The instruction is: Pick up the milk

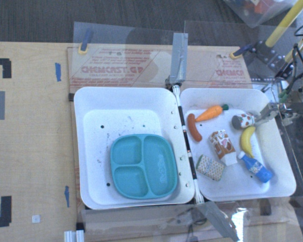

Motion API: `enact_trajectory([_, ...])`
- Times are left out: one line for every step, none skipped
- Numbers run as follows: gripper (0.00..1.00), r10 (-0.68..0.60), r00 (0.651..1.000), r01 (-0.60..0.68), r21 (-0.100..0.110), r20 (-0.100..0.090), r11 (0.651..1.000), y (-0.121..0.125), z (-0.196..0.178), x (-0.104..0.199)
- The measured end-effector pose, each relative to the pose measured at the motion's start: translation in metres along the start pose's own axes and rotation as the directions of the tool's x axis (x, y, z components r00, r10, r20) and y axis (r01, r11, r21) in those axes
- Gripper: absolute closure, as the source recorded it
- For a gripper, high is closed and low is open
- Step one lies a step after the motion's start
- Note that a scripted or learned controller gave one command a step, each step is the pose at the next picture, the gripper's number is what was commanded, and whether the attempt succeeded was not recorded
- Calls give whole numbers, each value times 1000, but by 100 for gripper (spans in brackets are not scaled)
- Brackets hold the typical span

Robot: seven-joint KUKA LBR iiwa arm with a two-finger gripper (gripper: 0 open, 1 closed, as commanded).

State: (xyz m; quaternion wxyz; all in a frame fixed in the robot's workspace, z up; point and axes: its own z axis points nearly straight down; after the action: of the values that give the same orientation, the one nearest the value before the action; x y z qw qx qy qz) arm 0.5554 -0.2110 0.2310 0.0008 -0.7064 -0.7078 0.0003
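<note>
The milk is a small white and brown carton lying in the middle of the right bin. My gripper is a grey metal part at the bin's right rim. It hangs beside a round grey and red toy, up and to the right of the milk and well apart from it. Nothing shows in its grasp.
Around the milk lie a red sausage, a carrot, a banana, a blue bottle and a patterned box. A teal divided plate sits in the left bin.
</note>
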Motion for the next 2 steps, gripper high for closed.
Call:
enact_trajectory([0,-72,997,72,-33,11,997,6,111,54])
enact_trajectory([0,-160,987,161,-64,33,985,-17,120,89])
